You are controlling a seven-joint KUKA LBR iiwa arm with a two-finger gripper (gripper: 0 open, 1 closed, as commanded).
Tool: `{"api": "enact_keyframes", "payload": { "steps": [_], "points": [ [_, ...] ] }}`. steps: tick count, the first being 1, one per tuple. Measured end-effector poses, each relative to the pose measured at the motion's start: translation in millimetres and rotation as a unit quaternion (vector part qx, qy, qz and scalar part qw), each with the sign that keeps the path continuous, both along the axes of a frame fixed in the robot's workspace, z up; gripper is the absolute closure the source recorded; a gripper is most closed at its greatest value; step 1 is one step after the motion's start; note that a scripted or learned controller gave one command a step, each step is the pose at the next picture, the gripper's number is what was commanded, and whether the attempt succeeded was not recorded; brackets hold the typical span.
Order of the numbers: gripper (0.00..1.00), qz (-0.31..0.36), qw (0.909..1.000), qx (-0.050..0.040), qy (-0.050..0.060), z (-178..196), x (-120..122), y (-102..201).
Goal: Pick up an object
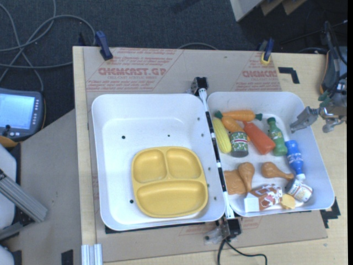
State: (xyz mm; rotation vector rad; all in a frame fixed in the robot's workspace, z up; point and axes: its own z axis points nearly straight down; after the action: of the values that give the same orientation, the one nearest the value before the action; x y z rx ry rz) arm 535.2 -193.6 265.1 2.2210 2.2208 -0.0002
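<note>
The right bin [314,148] holds several toy foods: a carrot [240,115], a corn cob [222,136], a red-orange bottle [259,138], a green bottle [276,136], a blue bottle [294,158], a small can [239,144], two drumsticks [246,173] [276,171] and a red-and-white packet [268,195]. My gripper [314,126] hangs over the bin's upper right rim, above and to the right of the green bottle. Its fingers are spread open with nothing between them.
The left bin [110,126] carries a yellow divided plate [168,181]. A ridge with black clips [199,84] separates the two bins. Blue clamps [102,44] [267,50] pin the cardboard sheet at the back. Cables lie on the floor beyond.
</note>
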Motion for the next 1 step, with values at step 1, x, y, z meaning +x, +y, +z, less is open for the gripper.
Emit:
{"api": "enact_keyframes", "payload": {
  "steps": [1],
  "points": [
    [0.00, 0.003, 1.0000, 0.0012, 0.001, -99.1, 77.3, 27.0]
  ]
}}
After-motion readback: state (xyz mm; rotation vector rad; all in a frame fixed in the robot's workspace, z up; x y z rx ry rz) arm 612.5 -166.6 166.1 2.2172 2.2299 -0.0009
